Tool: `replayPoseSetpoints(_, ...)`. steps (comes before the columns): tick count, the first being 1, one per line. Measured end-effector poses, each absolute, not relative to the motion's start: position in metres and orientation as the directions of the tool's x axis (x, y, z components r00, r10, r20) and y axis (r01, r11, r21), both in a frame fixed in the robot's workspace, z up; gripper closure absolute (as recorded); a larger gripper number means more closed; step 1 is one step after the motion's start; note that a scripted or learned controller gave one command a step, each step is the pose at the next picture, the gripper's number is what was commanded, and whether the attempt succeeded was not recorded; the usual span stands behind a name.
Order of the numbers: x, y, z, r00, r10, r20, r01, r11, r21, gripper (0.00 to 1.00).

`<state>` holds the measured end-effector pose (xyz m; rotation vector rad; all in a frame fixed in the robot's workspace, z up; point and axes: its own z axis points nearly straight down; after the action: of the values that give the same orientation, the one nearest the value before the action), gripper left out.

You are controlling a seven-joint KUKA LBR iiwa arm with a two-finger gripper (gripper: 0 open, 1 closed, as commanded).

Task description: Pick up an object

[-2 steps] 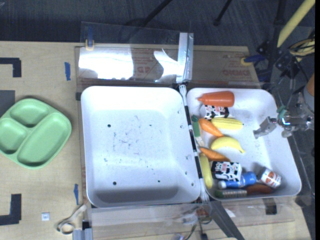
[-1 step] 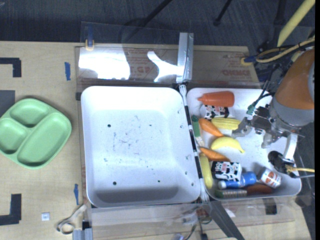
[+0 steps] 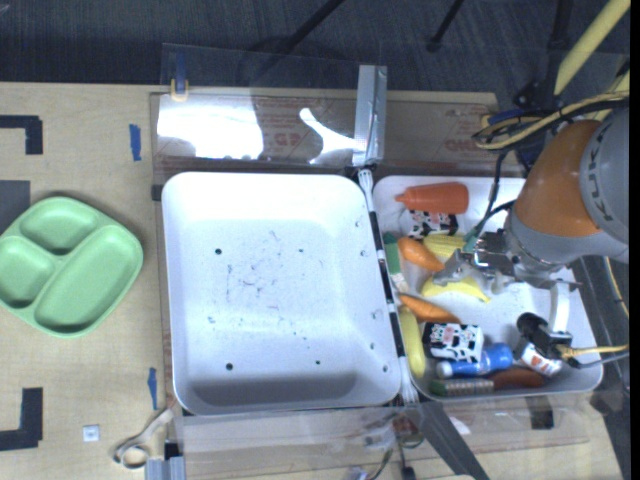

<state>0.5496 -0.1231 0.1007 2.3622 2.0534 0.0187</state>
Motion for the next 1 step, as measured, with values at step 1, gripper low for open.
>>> replayPoseSetpoints(1,0.5724,-0.1029,0.0972,0.445,0.895,0.008,0.895,-0.445,0.023,0.0)
